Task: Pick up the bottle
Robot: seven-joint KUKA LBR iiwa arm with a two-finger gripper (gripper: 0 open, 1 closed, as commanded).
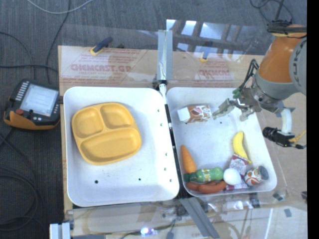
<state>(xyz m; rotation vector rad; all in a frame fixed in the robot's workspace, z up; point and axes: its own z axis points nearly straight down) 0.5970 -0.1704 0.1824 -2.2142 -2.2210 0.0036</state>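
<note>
The bottle (205, 175) is small and green with a yellow label. It lies on its side near the front edge of the right bin (219, 138), between a carrot and a white ball. My gripper (234, 110) hangs over the back of that bin, just right of a small carton (196, 113) and well behind the bottle. Its fingers (221, 110) are spread open with nothing between them.
Around the bottle lie an orange carrot (187, 158), a red sausage-like item (208, 187), a white ball (231, 176), a can (255, 176), a packet (239, 162) and a banana (240, 145). The left bin (79, 183) holds a yellow divided tray (105, 132).
</note>
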